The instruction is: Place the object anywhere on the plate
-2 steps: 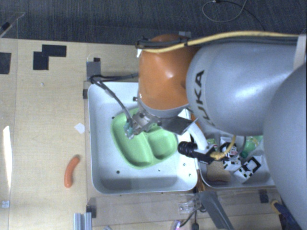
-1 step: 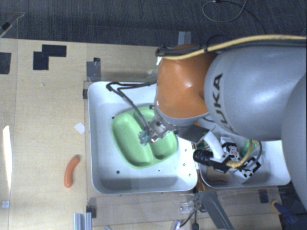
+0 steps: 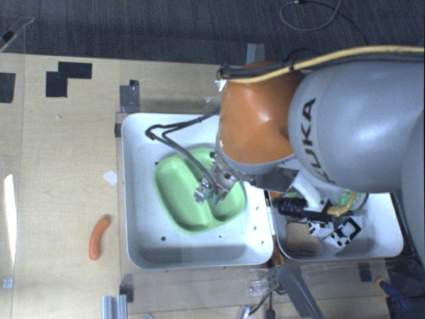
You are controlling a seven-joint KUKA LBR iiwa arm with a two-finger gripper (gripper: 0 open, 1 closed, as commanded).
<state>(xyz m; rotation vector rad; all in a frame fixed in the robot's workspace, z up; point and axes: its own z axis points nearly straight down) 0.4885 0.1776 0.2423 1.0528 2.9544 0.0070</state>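
Observation:
A light green plate (image 3: 178, 191) lies in the left white bin (image 3: 143, 241), slightly right of its middle. My gripper (image 3: 210, 193) hangs over the plate's right half, low above its surface, under the orange band of the arm (image 3: 255, 121). I see nothing clearly held at the gripper's tip. A small orange sausage-shaped object (image 3: 99, 236) lies on the wooden bench, left of the left bin and outside it.
The arm's grey body (image 3: 358, 111) covers most of the right bin (image 3: 392, 244). A black-and-white item (image 3: 340, 231), a yellowish-green item (image 3: 346, 201) and a brownish patch (image 3: 302, 236) show there. A black cable (image 3: 169, 135) loops over the left bin's back.

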